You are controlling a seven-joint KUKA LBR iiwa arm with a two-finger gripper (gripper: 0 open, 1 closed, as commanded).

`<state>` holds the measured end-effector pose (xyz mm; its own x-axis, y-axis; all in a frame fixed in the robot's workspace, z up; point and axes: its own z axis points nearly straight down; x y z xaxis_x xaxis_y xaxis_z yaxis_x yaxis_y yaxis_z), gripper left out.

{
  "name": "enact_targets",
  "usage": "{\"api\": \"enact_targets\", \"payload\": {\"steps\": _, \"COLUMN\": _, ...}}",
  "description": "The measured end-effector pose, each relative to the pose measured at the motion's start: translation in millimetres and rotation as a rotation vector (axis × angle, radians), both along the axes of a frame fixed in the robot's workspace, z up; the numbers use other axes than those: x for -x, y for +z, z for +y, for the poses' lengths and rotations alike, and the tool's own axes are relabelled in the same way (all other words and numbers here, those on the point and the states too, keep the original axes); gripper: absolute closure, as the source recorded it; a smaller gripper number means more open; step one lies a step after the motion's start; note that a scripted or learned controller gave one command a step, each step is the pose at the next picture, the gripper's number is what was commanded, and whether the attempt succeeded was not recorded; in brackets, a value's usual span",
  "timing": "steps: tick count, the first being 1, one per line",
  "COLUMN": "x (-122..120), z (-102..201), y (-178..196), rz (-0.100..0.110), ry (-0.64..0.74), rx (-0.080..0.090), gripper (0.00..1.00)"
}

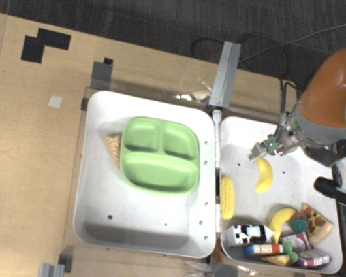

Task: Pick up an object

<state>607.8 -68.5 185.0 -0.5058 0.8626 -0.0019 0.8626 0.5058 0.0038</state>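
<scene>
Two shallow white bins sit side by side on the wooden bench, both with smooth, rounded plastic walls. The left bin (86,219) holds one green sectioned plate (159,154), glossy with three compartments, and one pale, rough-textured waffle-like piece (113,149) tucked against the plate's left edge.

The right bin (336,229) holds more. One yellow banana (263,175), curved and smooth, lies in the middle toward the far side. One yellow corn cob (227,198), long and bumpy, lies along the left wall. At the near right sits a cluster: one black-and-white cow-patterned toy (249,233), a second yellow curved fruit (281,219), a wedge like a pizza slice (317,222), and several small packets and pieces too jumbled to count.

The gripper (268,149) hangs over the far part of the right bin, just beyond the far end of the banana. Its tips look close to the banana, but whether they touch it cannot be told, nor can the spread of the tips be made out.
</scene>
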Motion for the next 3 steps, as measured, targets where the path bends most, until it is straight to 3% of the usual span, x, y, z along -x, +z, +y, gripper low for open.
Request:
{"api": "enact_targets", "payload": {"steps": 1, "x": 25, "z": 22, "y": 33, "rz": 0.003, "ry": -0.166, "rx": 0.0, "gripper": 1.0}}
{"api": "enact_targets", "payload": {"steps": 3, "x": 23, "z": 24, "y": 52, "rz": 0.001, "ry": -0.151, "rx": 0.0, "gripper": 1.0}}
